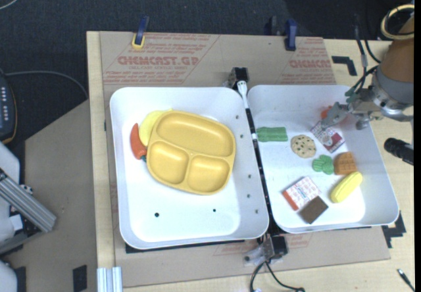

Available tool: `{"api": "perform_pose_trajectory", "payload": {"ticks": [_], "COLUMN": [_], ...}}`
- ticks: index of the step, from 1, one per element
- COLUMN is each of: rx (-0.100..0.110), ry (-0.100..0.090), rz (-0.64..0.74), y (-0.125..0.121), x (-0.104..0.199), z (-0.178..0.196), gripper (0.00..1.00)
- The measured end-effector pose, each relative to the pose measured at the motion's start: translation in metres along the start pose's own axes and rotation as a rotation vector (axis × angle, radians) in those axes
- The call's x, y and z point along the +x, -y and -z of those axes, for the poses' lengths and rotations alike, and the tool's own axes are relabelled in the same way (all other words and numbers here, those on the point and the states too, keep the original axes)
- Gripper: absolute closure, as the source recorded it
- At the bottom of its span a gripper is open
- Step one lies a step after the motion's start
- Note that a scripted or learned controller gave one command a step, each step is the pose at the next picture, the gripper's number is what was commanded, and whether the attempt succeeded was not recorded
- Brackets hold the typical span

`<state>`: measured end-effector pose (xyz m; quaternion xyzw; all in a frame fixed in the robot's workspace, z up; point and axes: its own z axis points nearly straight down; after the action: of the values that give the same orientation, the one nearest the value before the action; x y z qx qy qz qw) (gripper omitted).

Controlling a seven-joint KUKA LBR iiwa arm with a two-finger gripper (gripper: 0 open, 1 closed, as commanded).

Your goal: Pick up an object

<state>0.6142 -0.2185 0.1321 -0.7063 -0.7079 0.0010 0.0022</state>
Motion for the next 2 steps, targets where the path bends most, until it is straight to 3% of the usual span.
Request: {"api": "perform_pose_trajectory", "payload": {"ticks": [1,2], "rx": [-0.002,-0.005], "ry": [-0.007,-0.001], "rz": [0.002,0.002], "y": [-0.002,-0.002], "x": [0.005,0.003], "z": [-0.049,-0.036], "gripper": [0.00,1.00]}}
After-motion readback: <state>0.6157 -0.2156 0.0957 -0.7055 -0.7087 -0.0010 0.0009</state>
